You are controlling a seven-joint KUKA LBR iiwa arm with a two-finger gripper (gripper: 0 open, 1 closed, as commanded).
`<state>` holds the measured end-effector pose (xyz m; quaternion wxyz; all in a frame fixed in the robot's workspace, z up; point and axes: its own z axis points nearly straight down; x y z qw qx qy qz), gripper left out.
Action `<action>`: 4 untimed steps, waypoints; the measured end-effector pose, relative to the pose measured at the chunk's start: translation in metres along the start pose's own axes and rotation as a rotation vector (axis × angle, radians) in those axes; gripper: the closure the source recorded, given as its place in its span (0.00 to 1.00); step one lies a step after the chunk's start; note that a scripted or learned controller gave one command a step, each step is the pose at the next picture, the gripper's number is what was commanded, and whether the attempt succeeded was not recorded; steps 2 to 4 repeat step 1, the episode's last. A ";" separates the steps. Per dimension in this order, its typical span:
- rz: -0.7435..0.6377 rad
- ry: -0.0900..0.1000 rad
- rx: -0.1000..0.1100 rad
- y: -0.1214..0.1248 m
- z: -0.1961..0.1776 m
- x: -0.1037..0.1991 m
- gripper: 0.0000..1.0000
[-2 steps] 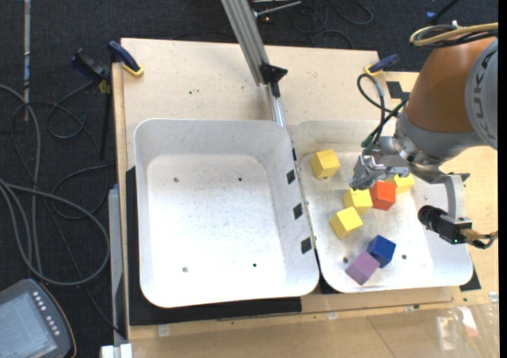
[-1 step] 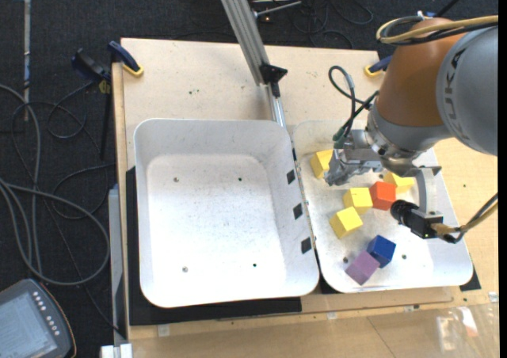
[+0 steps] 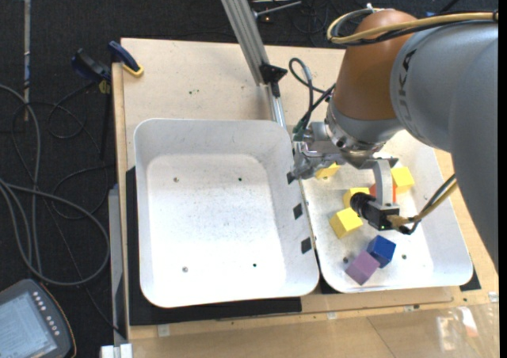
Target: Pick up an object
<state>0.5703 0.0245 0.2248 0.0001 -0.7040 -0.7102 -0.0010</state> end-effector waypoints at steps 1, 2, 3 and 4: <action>0.002 0.000 -0.001 0.008 -0.004 0.044 1.00; 0.002 0.000 -0.001 0.008 -0.004 0.044 1.00; 0.002 0.000 -0.001 0.008 -0.004 0.044 1.00; 0.002 0.000 -0.001 0.008 -0.004 0.044 1.00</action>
